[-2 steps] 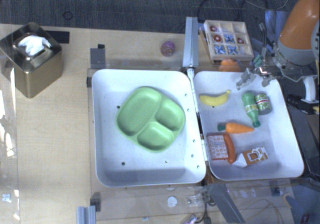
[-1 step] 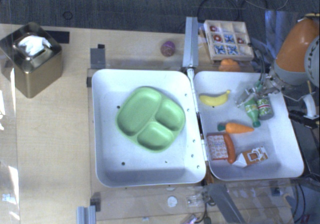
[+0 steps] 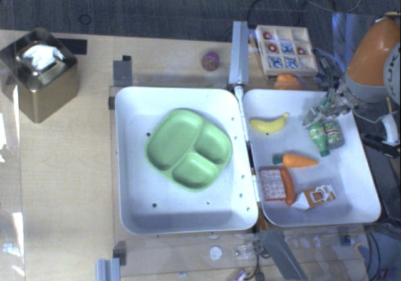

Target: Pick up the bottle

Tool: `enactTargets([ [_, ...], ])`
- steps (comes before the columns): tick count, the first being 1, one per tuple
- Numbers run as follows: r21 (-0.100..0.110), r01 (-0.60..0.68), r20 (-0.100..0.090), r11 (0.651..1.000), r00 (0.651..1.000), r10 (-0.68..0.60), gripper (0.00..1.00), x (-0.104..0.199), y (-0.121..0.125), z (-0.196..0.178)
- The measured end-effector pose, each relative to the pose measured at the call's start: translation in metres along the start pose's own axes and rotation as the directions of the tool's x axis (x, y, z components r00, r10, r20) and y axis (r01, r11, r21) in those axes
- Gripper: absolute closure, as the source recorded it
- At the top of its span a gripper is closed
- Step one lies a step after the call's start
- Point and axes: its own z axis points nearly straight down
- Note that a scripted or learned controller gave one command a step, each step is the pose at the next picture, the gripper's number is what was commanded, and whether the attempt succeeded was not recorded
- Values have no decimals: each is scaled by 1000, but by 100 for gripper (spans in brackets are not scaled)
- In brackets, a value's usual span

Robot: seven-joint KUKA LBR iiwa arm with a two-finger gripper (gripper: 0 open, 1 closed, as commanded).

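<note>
Two white bins: left bin (image 3: 131, 211) holds a green tray (image 3: 188, 148); gripper (image 3: 326, 108), state unclear, hovers over the bottle (image 3: 319, 135) near right bin's (image 3: 363, 211) far edge.

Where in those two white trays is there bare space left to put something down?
Left tray: a bare band runs all round the green divided plate, widest along the near edge. Right tray: crowded, with banana, green bottle under the claw, carrot and cartons; a bare patch remains left of the carrot, below the banana.

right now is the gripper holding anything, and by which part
Cannot be told: the gripper sits right over the top end of the small green plastic bottle in the right white bin, hiding any contact.
</note>
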Motion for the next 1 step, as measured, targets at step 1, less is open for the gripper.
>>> enactTargets([
  [1,2,100,0,995,995,-100,100,81,54,-131],
])
